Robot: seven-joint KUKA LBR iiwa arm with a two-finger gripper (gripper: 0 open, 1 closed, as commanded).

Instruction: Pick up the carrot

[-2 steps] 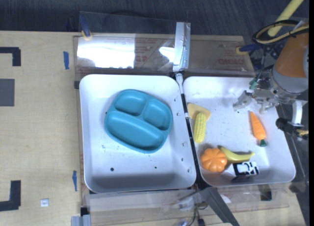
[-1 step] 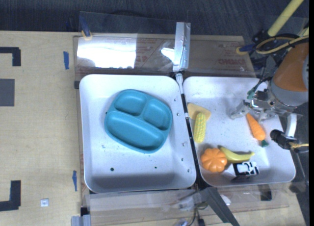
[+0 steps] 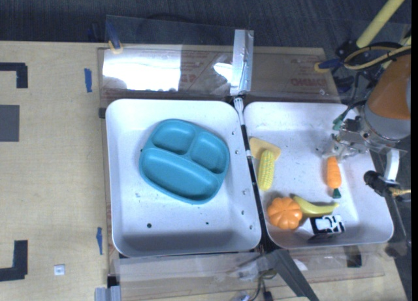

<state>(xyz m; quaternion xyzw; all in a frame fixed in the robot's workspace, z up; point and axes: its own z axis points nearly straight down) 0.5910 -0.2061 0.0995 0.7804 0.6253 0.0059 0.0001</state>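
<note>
The carrot lies in the right bin near its right wall, orange, with its green end pointing toward the front. My gripper hangs just over the carrot's far end. It stands open, its fingers spread wider than the carrot, and nothing is lifted between them. The grey arm with its orange band comes in from the right, above the bin's rim.
In the right bin lie a corn cob on a yellow wedge, a small pumpkin, a banana and a black-and-white object, all left of or in front of the carrot. A blue divided plate lies in the left bin.
</note>
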